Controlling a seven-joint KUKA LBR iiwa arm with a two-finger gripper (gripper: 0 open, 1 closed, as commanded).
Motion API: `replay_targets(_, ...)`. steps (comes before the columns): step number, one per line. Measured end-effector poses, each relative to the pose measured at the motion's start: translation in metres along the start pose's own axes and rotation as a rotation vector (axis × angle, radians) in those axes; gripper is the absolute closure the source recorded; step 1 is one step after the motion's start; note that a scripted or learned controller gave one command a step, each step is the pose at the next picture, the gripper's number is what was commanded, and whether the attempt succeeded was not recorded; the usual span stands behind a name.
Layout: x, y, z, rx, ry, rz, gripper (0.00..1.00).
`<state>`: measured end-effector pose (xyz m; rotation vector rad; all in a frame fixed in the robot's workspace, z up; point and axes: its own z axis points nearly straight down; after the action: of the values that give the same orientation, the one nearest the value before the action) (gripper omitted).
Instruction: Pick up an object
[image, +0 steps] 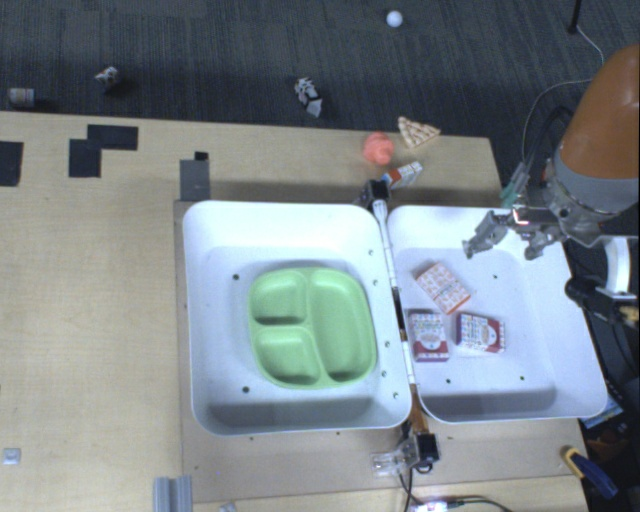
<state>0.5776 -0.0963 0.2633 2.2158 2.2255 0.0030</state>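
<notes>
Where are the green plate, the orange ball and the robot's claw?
green plate (312, 325): camera view, ridge between its compartments.
orange ball (378, 149): camera view, its middle, on the bench behind the bins.
claw (507, 237): camera view, between its fingertips, above the right bin.

- The two white bins look like smooth moulded plastic with a soft sheen.
- The green divided tray looks like smooth matt plastic.
- The three small packets have printed, slightly glossy wrappers.
- The bench has a pale, matt, wood-like surface.
- The floor beyond the bench looks like dark, rough carpet.
- The arm's orange band is smooth and matt.
</notes>
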Motion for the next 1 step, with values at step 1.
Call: replay_targets(1, -0.0518, -0.0148, 0.1649, -0.011, -0.004, 0.002, 0.0)
